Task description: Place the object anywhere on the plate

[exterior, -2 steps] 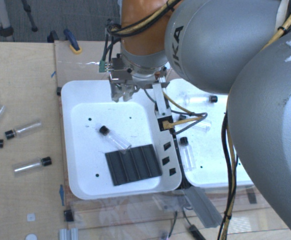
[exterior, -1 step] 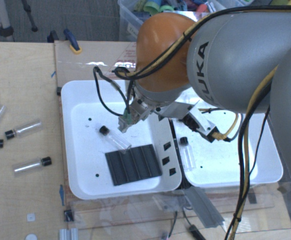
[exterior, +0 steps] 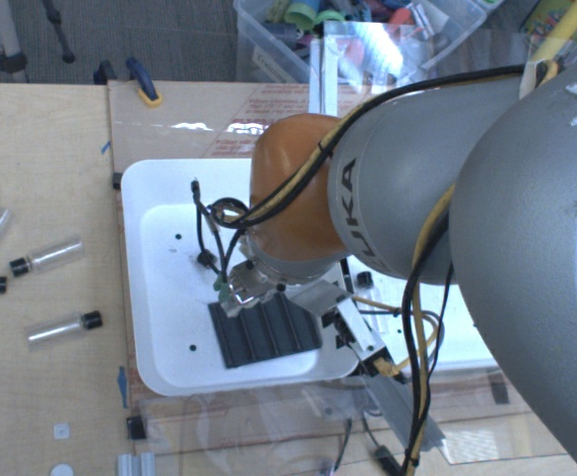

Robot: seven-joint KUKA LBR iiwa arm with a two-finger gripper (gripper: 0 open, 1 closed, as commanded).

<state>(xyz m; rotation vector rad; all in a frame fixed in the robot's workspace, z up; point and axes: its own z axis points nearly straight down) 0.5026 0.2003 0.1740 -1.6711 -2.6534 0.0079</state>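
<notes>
My arm, with its orange band (exterior: 293, 201), reaches in from the right and hangs low over the left white bin (exterior: 160, 266). The gripper (exterior: 264, 333) appears as a dark ribbed block at the end of the wrist, close to the bin's near wall. Black cables loop beside it on the left. The arm hides most of the bin floor and whatever lies beneath it. Only a bare white strip of floor shows on the bin's left side, with a few small dark marks.
Several clear tubes with black caps (exterior: 62, 325) lie on the wooden bench left of the bin. A clear tub of coloured toys (exterior: 368, 13) stands at the back. A blue clamp (exterior: 148, 87) sits near the bin's far left corner.
</notes>
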